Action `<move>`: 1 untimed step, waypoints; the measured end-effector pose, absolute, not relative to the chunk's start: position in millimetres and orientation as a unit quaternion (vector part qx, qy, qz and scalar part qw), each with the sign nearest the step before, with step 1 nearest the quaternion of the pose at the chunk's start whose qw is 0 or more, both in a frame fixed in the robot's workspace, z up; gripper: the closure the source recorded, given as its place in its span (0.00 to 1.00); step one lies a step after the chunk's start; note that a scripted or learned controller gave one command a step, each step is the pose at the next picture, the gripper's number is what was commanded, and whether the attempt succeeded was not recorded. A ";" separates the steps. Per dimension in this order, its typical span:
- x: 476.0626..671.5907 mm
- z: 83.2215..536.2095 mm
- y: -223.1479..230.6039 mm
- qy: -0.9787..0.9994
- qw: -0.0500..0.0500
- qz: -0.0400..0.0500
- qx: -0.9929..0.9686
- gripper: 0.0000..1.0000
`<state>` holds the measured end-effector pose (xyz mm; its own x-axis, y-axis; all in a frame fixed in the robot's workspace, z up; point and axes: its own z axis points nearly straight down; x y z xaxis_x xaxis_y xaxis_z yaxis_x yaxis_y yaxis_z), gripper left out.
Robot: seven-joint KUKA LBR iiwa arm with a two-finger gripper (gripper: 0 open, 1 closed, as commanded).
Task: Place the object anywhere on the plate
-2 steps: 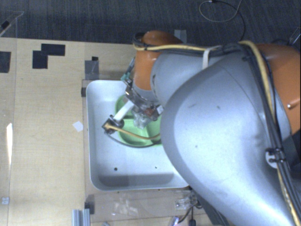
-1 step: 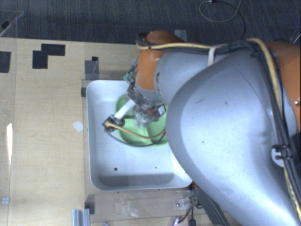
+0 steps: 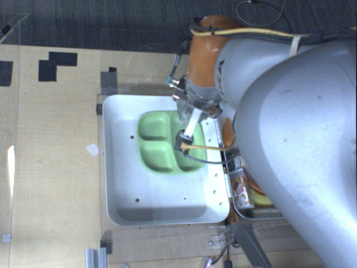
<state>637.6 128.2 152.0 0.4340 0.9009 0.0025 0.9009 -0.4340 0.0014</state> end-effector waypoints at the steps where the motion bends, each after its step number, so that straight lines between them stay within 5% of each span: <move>1: 615.7 201.8 92.3 -0.626 -0.001 -0.002 -0.780 1.00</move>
